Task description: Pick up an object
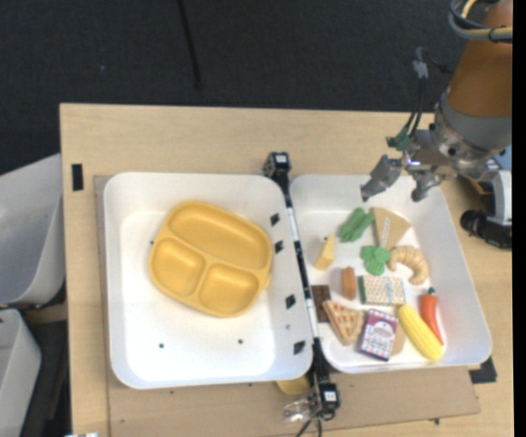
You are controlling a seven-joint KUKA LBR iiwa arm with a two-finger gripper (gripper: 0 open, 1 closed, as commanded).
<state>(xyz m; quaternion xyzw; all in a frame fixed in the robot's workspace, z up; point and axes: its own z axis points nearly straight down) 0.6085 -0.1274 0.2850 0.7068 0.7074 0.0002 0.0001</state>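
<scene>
My gripper [399, 186] hangs over the far edge of the right bin [463, 271], fingers spread open with nothing between them. Toy food lies below it in that bin. Closest are a green leafy piece [356, 224] and a tan cheese wedge [392, 227]. Further toward the front are a small yellow wedge [325, 253], a green broccoli piece [375, 259], a croissant [411, 262], a hot dog [348, 283], a cracker [384, 289], a pizza slice [342, 320], a purple box [379, 335], a yellow banana [420, 332] and a red pepper [429, 310].
A yellow divided plate [211, 259] lies in the left bin [131, 335]. A divider with black clips [292, 253] runs between the bins. A small brown piece [319, 294] sits by the divider. The arm's orange band [480, 80] rises at the right.
</scene>
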